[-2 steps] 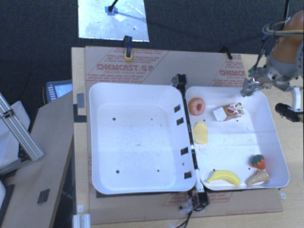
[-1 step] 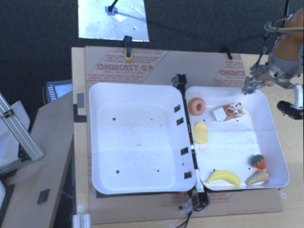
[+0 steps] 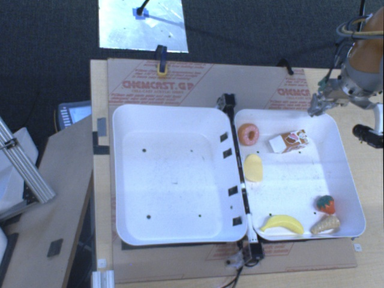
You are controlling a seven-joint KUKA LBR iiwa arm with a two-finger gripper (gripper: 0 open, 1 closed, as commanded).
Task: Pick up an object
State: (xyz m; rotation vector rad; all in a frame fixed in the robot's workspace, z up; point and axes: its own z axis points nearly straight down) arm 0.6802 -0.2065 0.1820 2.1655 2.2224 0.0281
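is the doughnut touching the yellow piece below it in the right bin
Apart. The camera view shows a strip of bare white bin floor between the doughnut and the yellow piece lying below it, both near the divider.

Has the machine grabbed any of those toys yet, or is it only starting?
Nothing looks picked up yet. The doughnut, small box, yellow piece, banana, strawberry and cone all lie in the right bin. The pincer hangs over that bin's far right corner, carrying nothing visible. Reaching down, gripping one toy and lifting it all remain.
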